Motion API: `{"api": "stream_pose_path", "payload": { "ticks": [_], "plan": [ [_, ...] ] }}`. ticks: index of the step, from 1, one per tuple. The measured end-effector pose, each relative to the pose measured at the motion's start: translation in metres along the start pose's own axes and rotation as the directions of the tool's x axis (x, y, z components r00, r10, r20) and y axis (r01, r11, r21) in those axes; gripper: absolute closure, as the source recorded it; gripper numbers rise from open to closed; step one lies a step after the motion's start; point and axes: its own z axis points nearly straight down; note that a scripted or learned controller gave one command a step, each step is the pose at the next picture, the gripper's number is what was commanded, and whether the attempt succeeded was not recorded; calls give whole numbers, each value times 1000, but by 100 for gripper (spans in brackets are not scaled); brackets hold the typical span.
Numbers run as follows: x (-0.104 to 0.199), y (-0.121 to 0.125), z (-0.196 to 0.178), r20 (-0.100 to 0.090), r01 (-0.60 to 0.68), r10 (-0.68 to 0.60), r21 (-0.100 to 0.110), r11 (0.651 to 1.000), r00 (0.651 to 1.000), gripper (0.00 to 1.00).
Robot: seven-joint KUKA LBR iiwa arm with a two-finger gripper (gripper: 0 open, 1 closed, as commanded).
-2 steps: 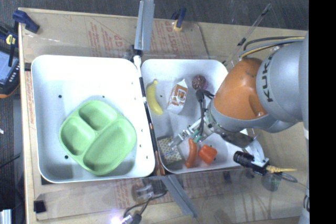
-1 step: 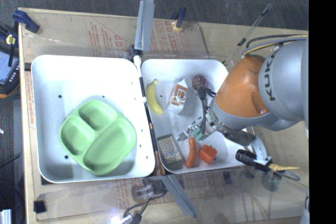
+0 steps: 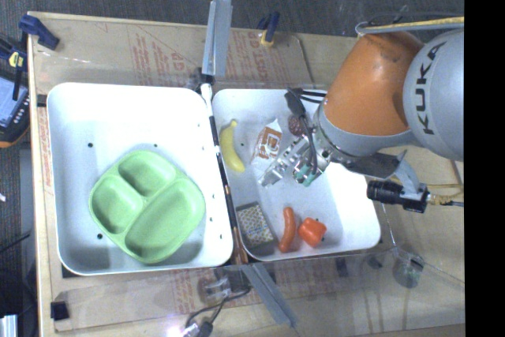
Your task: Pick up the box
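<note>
Hovering over the middle of the right-hand shallow white bin (image 3: 359, 237), our metal two-finger pincer (image 3: 278, 171) hangs from the grey arm with its orange band (image 3: 371, 95); we cannot tell whether it is apart or together, and we see nothing clearly caught in it. Taking that bin as our landmark, the small orange-and-white printed box (image 3: 269, 143) lies in its upper middle, just up and left of the pincer tip and seemingly touching or nearly touching it. We find a yellow banana (image 3: 230, 146) along the bin's left wall, beside the box. Near the bin's lower left corner rests a small flat pack with a speckled grey pattern (image 3: 254, 222), and just right of it lie a red-orange sausage-shaped toy (image 3: 288, 229) and an orange pepper-like toy (image 3: 312, 231). Left of our landmark, on the same wooden desk (image 3: 142, 43), the other white bin (image 3: 71, 114) carries a green plastic plate with three compartments (image 3: 147, 205).
</note>
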Motion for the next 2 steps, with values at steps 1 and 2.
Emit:
{"api": "stream_pose_path", "payload": {
  "ticks": [1,2],
  "plan": [
    [-52,-28,83,-4,-594,594,8,804,804,100],
    [-52,-28,83,-4,-594,594,8,804,804,0]
  ]
}}
